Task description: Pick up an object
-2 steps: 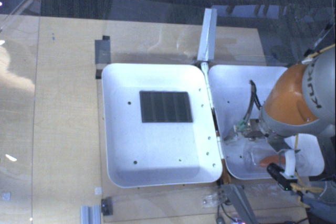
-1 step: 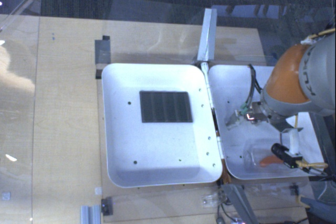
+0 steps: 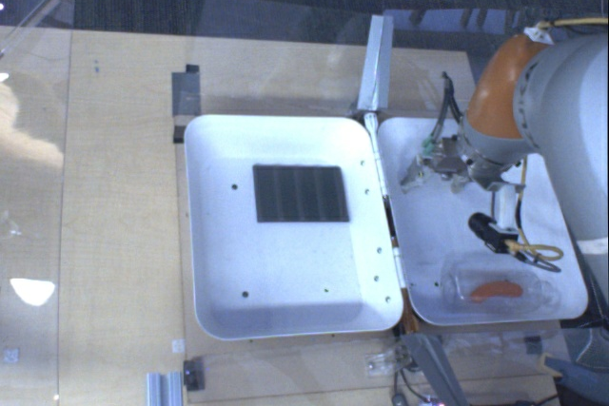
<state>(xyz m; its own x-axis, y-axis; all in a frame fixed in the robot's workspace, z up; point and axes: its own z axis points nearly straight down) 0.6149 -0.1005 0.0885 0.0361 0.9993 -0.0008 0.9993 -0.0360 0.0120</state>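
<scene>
Here, arm: grey with orange band, reaching over the right bin (image 3: pixel 419 299) from the right.
Gripper (image 3: pixel 425 168): low over that bin's upper part; cannot tell whether it grips anything.
Clear container (image 3: pixel 495 285): lying near the bin's front, an orange object (image 3: pixel 497 290) inside.
Left bin (image 3: pixel 219 299): dark grate (image 3: pixel 300 194) at its centre.

The grey arm (image 3: pixel 571 119) reaches in from the right edge of the view, its thick body filling the upper right corner. An orange band (image 3: pixel 497 90) wraps it just above the wrist. Below the band the wrist narrows to a grey collar with cables running along it. The gripper (image 3: pixel 433 164) points leftward and slightly down. Its finger gap is too small to judge.
</scene>
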